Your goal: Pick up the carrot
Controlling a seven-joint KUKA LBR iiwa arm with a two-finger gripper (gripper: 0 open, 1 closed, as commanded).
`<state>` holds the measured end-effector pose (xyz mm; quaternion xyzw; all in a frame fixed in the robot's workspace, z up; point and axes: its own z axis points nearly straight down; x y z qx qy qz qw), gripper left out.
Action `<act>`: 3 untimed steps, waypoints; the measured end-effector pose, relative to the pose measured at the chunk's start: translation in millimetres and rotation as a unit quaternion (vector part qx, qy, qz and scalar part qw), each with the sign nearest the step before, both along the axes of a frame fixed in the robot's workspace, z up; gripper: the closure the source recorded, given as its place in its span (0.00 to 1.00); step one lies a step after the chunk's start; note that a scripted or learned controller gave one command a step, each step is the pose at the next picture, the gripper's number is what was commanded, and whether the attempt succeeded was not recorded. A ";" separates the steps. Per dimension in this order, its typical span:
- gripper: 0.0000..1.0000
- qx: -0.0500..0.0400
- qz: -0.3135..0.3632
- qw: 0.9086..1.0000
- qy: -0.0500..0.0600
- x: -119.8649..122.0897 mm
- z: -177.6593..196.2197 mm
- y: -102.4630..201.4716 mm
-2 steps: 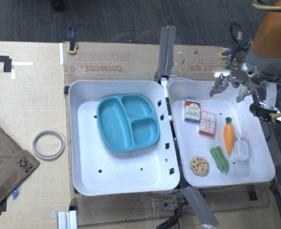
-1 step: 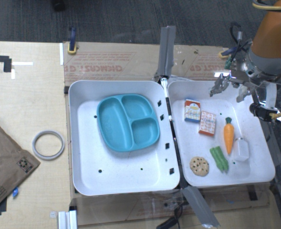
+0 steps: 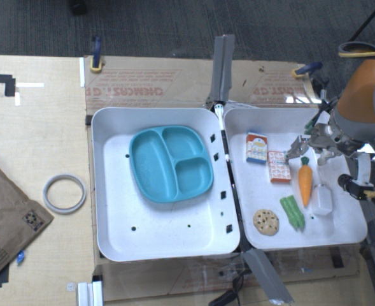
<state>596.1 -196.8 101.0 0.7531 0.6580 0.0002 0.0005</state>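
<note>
Carrot (image 3: 305,183) just below claw (image 3: 311,147).

A dark grey carpeted floor (image 3: 174,11) is running across the top of the scene. Below it, a pale wooden counter (image 3: 34,139) is lying under even overhead light, with a printed cardboard sheet (image 3: 155,81) spreading over its middle. Blue clamps (image 3: 97,53) are gripping the cardboard's far edge. A roll of tape (image 3: 64,192) is resting on the wood beside a brown cardboard box (image 3: 6,225).

Grey arm (image 3: 359,116) with an orange band, black cabling, and a silvery metal hand (image 3: 311,146).
</note>
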 end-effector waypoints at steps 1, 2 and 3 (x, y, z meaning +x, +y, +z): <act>0.00 -0.001 0.032 0.999 -0.005 -32.3 -3.4 -9.6; 1.00 0.000 0.030 1.000 -0.006 -31.5 6.1 -9.2; 1.00 0.000 0.000 1.000 0.001 31.7 75.3 22.4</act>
